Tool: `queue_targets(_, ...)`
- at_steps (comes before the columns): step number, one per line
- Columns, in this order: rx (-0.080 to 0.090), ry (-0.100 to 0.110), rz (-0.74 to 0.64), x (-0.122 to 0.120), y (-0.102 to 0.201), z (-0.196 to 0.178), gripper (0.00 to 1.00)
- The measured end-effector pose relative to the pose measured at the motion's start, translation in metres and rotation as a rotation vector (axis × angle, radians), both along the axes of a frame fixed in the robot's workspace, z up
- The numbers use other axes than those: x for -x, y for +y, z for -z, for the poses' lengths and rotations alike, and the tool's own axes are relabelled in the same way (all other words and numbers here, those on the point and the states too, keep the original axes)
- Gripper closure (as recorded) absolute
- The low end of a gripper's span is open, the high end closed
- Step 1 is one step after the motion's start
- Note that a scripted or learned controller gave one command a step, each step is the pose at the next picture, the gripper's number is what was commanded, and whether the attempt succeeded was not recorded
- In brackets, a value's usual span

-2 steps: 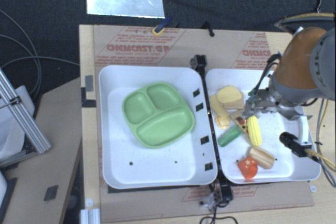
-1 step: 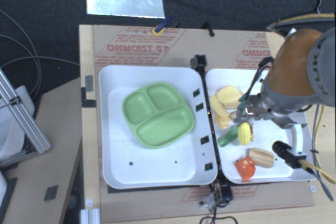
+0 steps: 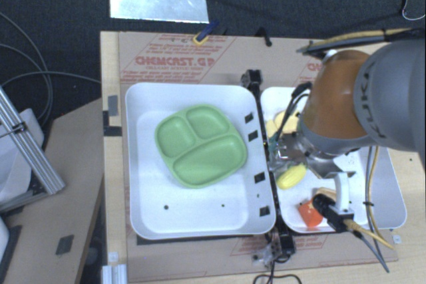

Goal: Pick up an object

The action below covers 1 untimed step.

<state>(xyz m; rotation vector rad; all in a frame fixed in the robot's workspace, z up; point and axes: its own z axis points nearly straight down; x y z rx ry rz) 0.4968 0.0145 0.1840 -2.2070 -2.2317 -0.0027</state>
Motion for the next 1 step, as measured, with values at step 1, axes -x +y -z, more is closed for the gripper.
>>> queue_targets(1, 0.000, -0.005, 0.000, -0.0014, 0.0661, -0.0312, 1.00)
